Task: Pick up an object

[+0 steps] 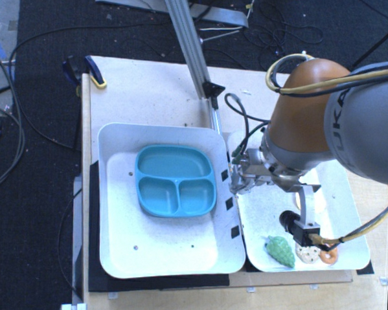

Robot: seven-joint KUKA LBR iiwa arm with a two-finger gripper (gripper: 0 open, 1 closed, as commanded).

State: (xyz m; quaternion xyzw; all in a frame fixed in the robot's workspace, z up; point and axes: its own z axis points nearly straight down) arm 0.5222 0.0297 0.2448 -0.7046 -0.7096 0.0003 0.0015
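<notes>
One blue divided plastic plate (176, 181) sits at nine o'clock of the gripper (244, 180), a green knobbly lump (280, 251) at five; grip cannot be told.

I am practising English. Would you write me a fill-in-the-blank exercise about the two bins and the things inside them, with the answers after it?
1. The blue divided plate lies in the white bin on the view's ___.
2. This plate has ___ compartments.
3. In the other bin, the lumpy object near the front edge is ___ in colour.
4. The band on the grey arm is ___.

Missing words: left; three; green; orange.
</notes>
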